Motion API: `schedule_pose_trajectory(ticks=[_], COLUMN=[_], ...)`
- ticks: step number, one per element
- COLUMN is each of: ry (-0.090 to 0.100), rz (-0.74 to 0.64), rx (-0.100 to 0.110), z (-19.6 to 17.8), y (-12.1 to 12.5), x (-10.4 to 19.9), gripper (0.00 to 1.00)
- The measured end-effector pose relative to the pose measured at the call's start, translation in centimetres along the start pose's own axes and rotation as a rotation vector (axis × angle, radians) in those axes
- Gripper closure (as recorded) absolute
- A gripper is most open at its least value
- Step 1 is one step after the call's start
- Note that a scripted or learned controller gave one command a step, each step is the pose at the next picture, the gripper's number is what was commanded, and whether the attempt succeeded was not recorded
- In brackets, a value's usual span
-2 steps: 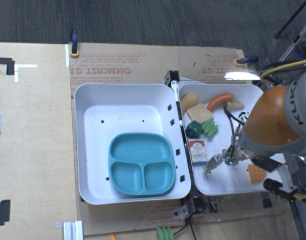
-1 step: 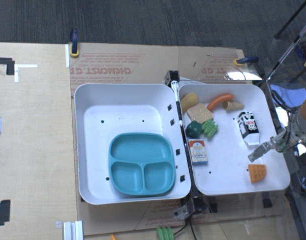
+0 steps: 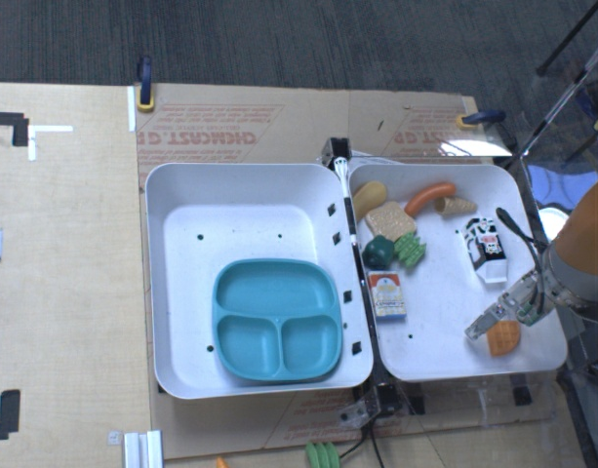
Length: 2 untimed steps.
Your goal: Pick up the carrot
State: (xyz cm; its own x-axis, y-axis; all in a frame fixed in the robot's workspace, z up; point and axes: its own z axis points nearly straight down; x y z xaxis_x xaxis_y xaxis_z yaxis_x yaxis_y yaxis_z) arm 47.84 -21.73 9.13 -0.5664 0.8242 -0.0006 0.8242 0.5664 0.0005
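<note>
Carrot: squat orange piece, by my read, front right corner of right bin. Plate sits in left bin, well apart. Food pile near divider, milk carton mid-bin, all off the line. Gripper tilted low, touching carrot's top left edge. Open or closed: cannot tell. Advice: centre over carrot, mind near wall, close, lift straight. Arm leans in from right.

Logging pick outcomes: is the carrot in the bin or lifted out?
In the bin. The carrot lies on the right bin's floor near its far wall, apart from the gripper.
</note>
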Motion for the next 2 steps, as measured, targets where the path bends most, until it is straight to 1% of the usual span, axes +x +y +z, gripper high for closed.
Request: schedule_pose_trajectory(ticks=[1,2], ry=[0.007,0.002], rz=[0.358,0.356], rx=[-0.004,-0.004], z=[-0.04,-0.92], y=[0.21,0.21], x=[-0.03,-0.21], gripper=[0.0,1.0])
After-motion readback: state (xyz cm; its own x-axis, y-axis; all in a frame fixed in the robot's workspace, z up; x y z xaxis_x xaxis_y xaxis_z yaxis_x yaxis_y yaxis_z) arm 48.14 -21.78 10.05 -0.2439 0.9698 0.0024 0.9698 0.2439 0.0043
